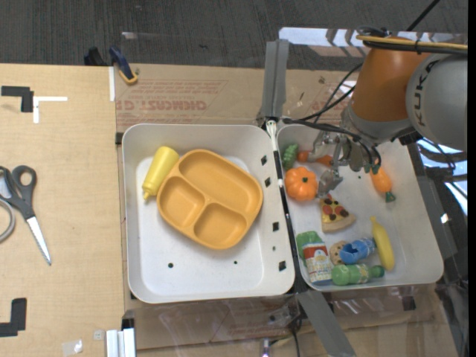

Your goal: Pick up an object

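My gripper (343,171) hangs low over the back of the right bin (424,222), below the orange wrist band. An orange toy pumpkin (301,184) sits just to its left. A pizza slice (335,213) lies just in front of it, and a small carrot (382,182) lies to its right. Nearer the bin's front are a yellow banana (382,242), a small can (314,256), a blue toy (357,251) and a green bottle (353,274). Nothing can be seen held in the gripper.
The left bin (149,266) holds a yellow divided plate (210,197) and a yellow squeeze bottle (159,171). A small green and red toy (290,155) lies in the right bin's back left corner. Scissors (26,207) lie on the bench at far left.
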{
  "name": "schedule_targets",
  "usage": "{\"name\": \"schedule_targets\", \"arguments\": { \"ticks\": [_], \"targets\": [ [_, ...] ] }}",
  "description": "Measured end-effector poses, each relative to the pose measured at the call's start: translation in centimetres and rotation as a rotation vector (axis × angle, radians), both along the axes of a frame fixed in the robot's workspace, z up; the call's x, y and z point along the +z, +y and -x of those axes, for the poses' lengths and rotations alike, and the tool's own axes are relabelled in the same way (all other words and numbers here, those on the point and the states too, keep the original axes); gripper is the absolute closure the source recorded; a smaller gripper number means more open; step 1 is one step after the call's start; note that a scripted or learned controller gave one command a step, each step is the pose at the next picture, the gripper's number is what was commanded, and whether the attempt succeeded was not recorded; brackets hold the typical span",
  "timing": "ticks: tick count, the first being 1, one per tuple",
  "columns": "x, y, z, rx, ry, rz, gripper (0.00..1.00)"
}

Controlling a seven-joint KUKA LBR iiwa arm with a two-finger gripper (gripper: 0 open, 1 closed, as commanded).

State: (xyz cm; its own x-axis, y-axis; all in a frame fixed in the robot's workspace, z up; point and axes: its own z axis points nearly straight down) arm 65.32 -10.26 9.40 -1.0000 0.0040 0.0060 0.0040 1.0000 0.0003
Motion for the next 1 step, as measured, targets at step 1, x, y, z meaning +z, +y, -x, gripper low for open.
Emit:
{"name": "schedule_targets", "arguments": {
  "ticks": [1],
  "targets": [
    [-0.10, -0.49, 3.91, -0.071, -0.010, 0.000, 0.00]
  ]
}}
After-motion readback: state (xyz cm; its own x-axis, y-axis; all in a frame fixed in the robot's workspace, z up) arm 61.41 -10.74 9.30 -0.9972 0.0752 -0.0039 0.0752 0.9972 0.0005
